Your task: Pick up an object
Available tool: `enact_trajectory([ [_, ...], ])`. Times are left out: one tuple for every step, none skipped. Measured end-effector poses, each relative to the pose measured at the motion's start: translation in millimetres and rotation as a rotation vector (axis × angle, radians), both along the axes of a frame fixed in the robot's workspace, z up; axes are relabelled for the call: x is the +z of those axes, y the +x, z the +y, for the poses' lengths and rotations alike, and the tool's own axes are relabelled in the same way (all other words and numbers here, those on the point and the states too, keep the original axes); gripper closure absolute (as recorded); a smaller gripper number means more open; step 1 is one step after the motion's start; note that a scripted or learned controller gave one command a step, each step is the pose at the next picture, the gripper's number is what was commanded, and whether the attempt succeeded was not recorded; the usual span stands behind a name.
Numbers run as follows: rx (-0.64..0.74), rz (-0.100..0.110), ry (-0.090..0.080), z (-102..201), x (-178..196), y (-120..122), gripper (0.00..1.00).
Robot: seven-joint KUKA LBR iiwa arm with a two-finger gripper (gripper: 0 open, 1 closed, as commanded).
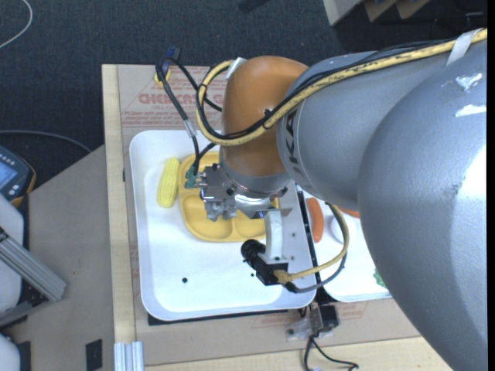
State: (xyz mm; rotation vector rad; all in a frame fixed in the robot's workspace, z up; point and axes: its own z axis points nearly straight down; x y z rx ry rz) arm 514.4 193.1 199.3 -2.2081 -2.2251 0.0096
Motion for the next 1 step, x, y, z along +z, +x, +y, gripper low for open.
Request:
enact_trajectory([
  [-0.004,-0.023,0.006,-3.1,134.9,-13.0,1.00],
])
